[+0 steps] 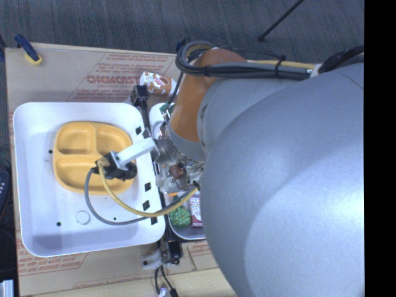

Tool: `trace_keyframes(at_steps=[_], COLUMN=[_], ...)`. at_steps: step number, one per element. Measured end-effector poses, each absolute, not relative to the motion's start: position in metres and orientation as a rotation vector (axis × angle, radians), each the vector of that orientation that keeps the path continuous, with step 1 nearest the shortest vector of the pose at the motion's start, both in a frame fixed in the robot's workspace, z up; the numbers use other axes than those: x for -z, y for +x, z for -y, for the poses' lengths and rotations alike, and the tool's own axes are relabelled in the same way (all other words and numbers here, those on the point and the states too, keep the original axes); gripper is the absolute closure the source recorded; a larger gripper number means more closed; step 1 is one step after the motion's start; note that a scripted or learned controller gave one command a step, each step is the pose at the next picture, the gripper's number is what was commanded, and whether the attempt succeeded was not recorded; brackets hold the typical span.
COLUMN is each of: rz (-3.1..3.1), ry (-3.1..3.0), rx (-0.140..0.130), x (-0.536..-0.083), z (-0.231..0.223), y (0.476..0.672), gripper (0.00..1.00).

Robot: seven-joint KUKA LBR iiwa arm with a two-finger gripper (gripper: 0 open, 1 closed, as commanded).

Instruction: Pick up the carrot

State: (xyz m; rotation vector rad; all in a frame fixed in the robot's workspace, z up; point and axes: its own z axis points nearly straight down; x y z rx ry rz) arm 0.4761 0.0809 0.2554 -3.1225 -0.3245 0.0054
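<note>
We see the arm (278, 166) covering the right bin (185, 231), above a cardboard-covered bench (93, 73) on grey carpet (93, 11). The left bin (37, 184) holds a yellow tray (80, 147). The carrot is hidden from us, and so is the gripper's grip.

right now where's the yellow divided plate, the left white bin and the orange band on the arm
yellow divided plate (80, 142), camera view, on its upper left compartment
left white bin (37, 184), camera view, on bare floor near its left wall
orange band (189, 104), camera view, on its lit side above the wrist
</note>
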Motion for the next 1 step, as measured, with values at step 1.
trace_keyframes(at_steps=[1], rz=[0.326], ry=[-3.123], rx=[-0.011], x=[-0.1907], z=[-0.0882], y=[0.5007], gripper=[1.00])
